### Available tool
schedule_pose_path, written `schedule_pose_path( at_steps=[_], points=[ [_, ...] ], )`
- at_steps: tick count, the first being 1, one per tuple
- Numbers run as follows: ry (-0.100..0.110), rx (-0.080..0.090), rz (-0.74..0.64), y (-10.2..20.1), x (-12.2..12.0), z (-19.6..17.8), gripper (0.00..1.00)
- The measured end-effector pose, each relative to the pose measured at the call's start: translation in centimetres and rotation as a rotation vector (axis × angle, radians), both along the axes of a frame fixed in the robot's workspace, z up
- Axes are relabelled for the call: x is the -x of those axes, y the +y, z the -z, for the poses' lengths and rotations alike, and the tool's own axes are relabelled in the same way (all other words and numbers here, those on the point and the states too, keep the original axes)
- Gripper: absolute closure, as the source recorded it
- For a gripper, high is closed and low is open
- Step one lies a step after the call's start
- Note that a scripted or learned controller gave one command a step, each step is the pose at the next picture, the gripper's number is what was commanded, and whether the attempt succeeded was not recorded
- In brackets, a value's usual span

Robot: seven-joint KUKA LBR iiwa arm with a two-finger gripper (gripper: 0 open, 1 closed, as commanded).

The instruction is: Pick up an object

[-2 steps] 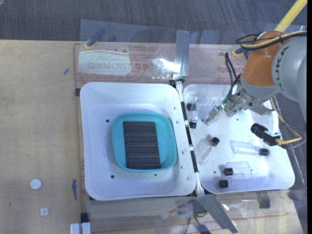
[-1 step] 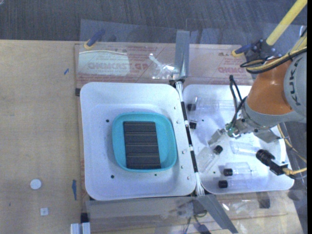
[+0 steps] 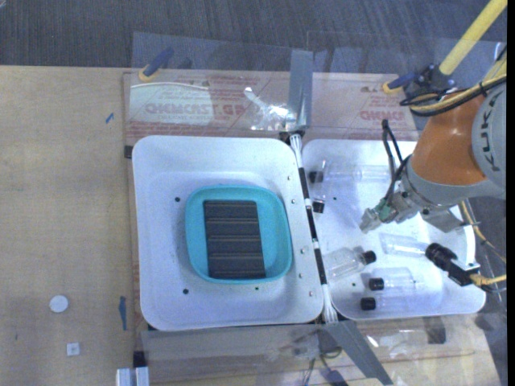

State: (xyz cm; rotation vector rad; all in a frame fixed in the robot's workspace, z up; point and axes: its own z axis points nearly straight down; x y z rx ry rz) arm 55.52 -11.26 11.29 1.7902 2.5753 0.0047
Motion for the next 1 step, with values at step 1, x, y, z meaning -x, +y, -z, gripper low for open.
schedule_pose_path(
  at_steps=[1],
  points=[
    [0.003, 0.0, -0.011, 4.02, -5.59, -7.28, 1.0]
  ],
)
